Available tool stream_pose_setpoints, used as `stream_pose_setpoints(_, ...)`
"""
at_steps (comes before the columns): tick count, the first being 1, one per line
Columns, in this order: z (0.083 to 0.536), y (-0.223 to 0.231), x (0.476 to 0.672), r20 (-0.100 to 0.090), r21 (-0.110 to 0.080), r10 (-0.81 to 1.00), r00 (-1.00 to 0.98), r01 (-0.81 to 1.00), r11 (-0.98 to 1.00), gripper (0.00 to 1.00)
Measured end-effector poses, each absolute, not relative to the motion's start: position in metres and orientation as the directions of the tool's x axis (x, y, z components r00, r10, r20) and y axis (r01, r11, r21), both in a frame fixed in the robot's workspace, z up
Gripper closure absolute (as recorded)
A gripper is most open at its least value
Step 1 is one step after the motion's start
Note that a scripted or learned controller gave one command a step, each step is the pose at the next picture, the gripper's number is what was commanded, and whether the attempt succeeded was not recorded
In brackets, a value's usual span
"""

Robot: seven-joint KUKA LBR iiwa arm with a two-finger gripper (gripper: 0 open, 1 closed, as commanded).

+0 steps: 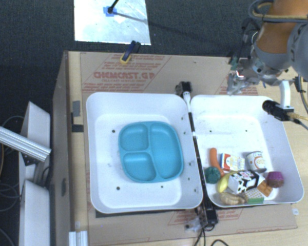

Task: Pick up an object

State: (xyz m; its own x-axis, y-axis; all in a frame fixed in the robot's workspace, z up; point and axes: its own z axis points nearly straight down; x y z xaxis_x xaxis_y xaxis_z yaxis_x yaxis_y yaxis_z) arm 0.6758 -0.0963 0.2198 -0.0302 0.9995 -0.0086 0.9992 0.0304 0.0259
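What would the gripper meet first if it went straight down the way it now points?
Probably the far rim of the right bin or the bench board beside it. The gripper hangs over that back edge, well away from the toys at the near end, though depth is unclear.

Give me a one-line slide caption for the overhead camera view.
Arm's gripper hovers beyond the right bin of clustered toys; blue divided plate sits in the left bin.
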Motion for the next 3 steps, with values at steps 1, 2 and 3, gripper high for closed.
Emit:
stream_pose_setpoints(1,0.231,-0.096,0.677,-0.010,0.030,0.999,-0.033,0.999,0.034,1.00)
stream_pose_setpoints(2,0.243,-0.096,0.678,-0.011,0.034,0.999,-0.037,0.999,0.037,1.00)
stream_pose_setpoints(3,0.242,-0.097,0.678,-0.011,0.034,0.999,-0.037,0.999,0.037,0.00)
